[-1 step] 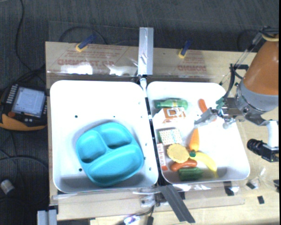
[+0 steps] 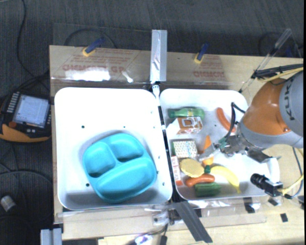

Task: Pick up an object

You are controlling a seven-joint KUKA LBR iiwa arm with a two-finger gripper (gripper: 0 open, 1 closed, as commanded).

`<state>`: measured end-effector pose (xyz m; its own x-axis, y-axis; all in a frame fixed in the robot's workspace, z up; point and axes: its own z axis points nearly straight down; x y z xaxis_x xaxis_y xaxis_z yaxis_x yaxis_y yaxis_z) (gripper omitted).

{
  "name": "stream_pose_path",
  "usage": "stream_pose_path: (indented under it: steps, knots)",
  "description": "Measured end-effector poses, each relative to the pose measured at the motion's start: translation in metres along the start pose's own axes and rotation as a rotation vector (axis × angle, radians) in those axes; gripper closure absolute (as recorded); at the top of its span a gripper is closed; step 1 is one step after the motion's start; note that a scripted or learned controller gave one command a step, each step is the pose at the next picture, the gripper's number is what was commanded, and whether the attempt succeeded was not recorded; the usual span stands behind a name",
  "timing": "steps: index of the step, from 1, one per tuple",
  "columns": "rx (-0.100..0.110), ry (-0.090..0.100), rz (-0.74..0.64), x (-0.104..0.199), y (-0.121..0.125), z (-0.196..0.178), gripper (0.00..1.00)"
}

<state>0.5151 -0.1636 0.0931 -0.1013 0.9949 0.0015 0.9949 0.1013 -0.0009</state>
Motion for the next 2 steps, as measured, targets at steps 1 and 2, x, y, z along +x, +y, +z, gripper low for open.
stream_pose_path:
  steps: [1, 2]
  knots:
    - [0.0, 0.001, 0.0, 0.001, 0.001, -0.009, 1.0]
    - [0.001, -0.001, -0.102, 0.031, -0.014, -0.12, 1.0]
